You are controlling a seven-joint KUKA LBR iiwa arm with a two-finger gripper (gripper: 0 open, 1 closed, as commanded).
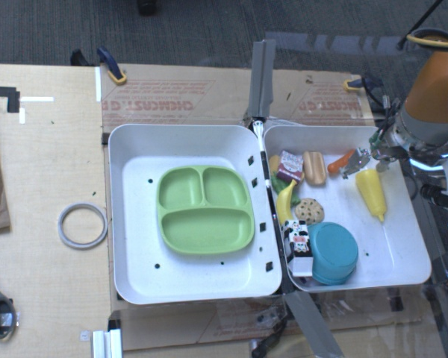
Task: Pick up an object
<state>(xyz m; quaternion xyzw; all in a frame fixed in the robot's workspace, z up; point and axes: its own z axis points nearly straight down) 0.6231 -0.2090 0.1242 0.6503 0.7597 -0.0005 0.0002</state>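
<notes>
No label in the bins is legible; mirrored lettering on the cardboard (209,95) cannot be read. Gripper (361,161): finger state cannot be told. Carrot (340,162) touching its left side. Corn cob (372,192) just below. Hot dog (313,167) further left. Blue bowl (333,253) well below.

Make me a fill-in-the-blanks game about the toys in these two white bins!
1. The green plate with three sections lies in the ____ bin.
2. The cookie lies just above a round ____ container.
3. The robot's claw is near the top of the ____ bin, close to the yellow corn.
4. On the bench outside the bins lies a ring of ____.

Missing words: left; blue; right; tape
</notes>
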